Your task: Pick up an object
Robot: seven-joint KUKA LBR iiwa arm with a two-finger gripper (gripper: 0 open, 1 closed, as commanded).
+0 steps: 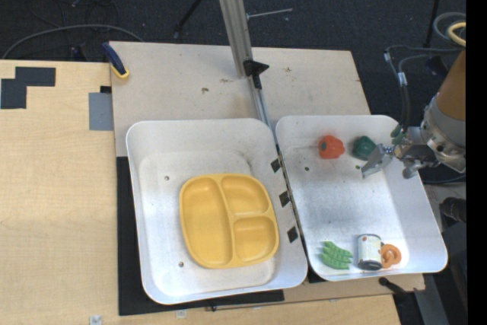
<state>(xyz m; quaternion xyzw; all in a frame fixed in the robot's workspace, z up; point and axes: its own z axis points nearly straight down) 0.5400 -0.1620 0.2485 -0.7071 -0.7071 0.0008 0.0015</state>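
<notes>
Objects for picking all lie in the right bin point(415, 202). A red-orange round piece point(330, 147) sits near the far edge, and a dark green piece point(363, 145) lies just to its right, the two close but apart. At the near edge I note a light green ridged piece point(335, 255), then a small grey-and-white can point(369, 251) on its side, then an orange ring-shaped piece point(390, 256) touching or nearly touching the can.

My gripper point(389, 161) hangs over the right bin's far right part, just right of the dark green piece. One grey finger point(372, 164) slants down toward the bin floor close beside that green piece; I cannot tell whether it touches it. A second finger point(412, 168) shows nearer the bin's right rim, with a clear gap between the two, so I record my fingers as spread apart with nothing between them. My arm point(450, 106) comes in from the right, its orange band above the wrist.

The left bin point(144, 164) holds a yellow divided tray point(228, 220) with three compartments, set toward the bin's near side. Both bins rest side by side on the bench point(304, 76), and a metal post point(233, 15) stands on the bench behind them.
</notes>
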